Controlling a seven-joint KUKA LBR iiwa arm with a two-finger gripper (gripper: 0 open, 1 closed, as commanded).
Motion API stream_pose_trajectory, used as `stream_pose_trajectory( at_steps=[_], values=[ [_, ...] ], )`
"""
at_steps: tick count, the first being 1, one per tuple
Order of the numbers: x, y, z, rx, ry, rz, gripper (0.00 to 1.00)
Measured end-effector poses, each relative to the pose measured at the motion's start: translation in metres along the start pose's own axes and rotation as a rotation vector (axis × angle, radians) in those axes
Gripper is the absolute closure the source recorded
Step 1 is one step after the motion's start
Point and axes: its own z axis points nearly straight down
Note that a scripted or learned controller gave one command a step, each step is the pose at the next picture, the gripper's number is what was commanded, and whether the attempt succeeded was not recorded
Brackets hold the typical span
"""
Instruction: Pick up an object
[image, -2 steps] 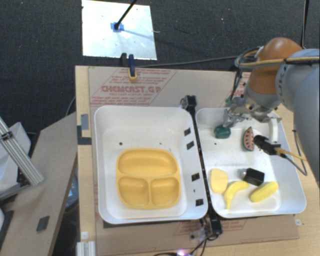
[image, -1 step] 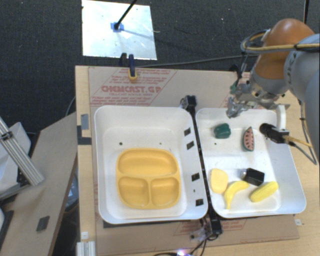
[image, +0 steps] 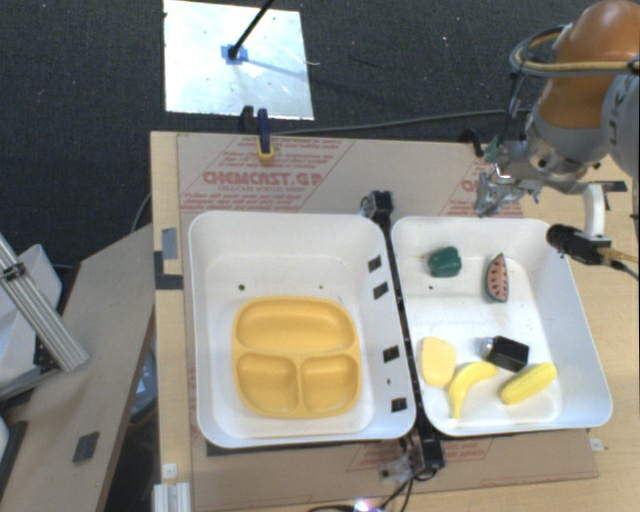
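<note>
1. The arm (image: 585, 75), grey with an orange band, reaches in over the far right corner of the right bin (image: 580, 345). Its wrist is pitched downward.
2. The left bin (image: 215, 250) lies just beside the right bin and holds a yellow divided tray (image: 296, 356).
3. The gripper (image: 497, 190) hangs above the right bin's far rim and carries nothing. Whether it is spread or closed I cannot tell, as its tip is too small and cluttered to read.
4. The pickable things all lie inside the right bin, nearer the camera than the gripper.
   - The green object (image: 444, 262) sits closest to the far rim, slightly left of the gripper.
   - The watermelon slice (image: 496, 277) stands just right of the green object, its long axis running away from the rim.
   - The banana (image: 467, 385), corn cob (image: 527, 383), pale yellow piece (image: 437, 361) and black block (image: 507, 352) cluster toward the near rim.
5. In my judgement, the green object is the nearest candidate. Reaching it calls for a short move into the bin, then a descent.
</note>
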Motion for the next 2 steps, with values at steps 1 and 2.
stream_pose_trajectory(
  at_steps=[1,2],
  values=[
    [0.0,0.001,-0.016,0.0,0.0,-0.002,1.0],
    [0.049,-0.01,-0.002,0.003,0.0,-0.003,1.0]
  ],
)
